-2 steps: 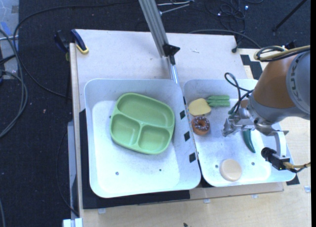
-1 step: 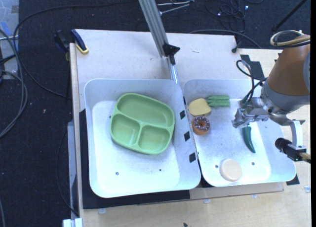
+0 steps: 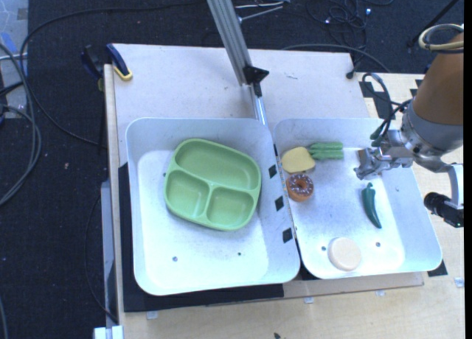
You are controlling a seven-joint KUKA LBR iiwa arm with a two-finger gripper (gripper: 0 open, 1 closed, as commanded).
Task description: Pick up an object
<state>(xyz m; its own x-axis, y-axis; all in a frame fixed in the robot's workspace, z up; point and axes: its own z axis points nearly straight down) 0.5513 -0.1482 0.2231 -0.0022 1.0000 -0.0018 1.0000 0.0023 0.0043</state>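
Green pepper (image 3: 371, 205) lies just below tool (image 3: 366, 170), apart from it; tool's state blurred, cannot tell.

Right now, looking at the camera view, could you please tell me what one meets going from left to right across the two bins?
Green divided plate → yellow piece and sprinkled donut, level with each other → round cream piece → dark green pepper → end effector, roughly above the pepper.
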